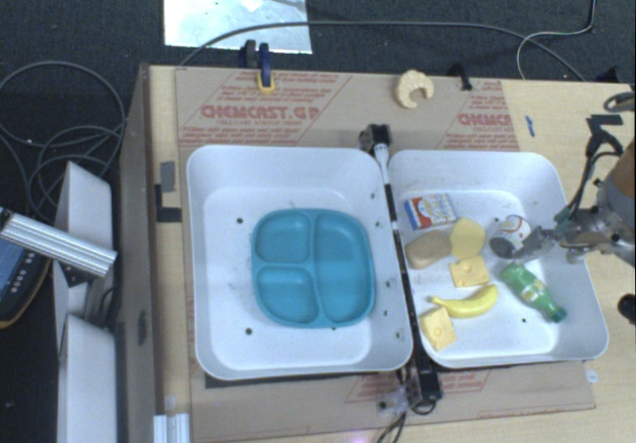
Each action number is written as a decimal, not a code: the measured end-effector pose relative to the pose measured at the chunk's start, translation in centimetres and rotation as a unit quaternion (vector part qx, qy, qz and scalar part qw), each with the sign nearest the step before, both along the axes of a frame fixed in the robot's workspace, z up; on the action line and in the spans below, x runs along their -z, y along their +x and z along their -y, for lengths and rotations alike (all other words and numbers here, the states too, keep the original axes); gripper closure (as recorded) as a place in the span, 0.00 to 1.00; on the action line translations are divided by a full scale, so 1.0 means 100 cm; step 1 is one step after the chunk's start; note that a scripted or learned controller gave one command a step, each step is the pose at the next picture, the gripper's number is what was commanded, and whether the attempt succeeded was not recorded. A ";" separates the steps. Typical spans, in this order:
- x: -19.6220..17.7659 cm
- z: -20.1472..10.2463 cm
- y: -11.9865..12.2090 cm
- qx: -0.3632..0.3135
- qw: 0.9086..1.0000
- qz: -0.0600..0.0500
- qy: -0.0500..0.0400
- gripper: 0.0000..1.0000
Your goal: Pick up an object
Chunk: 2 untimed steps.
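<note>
Bench (328, 98) first: a brown board printed in red, reading roughly "CHEMCAST GP" at two spots, bearing two white bins side by side. Left bin (214, 183) holds one blue plate (313, 267) with four compartments. Right bin (542, 178) holds the small things, seven in all.

The arm (611, 203) reaches in from the right, low over the right bin's right side, its wrist near the rim and the jaws (512, 244) pointing left. Whether the jaws are released or clenched I cannot tell; nothing is seen between them.

Largest to smallest in the right bin: one banana (467, 303) near the front; one green bottle (532, 292) lying just below the jaws; one carton (431, 211) with red and blue print, unreadable, at the back left; one tan lump (428, 250) beside it; three pale yellow pieces (468, 235), (470, 272), (438, 329).

One cream object (414, 87) lies on the bench behind the bins.
</note>
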State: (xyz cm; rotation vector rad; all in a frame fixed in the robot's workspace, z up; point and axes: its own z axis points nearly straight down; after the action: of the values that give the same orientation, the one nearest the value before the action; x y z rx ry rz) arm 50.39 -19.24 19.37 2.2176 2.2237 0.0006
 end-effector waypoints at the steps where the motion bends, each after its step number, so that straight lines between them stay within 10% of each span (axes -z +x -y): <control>1: 0.106 -0.020 0.018 -0.001 1.000 0.003 0.002 0.00; 2: 0.091 -0.018 0.021 -0.001 1.000 0.008 -0.001 1.00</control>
State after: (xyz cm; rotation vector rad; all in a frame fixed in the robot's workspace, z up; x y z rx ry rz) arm 52.49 -17.45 10.22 2.2067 2.2163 0.0173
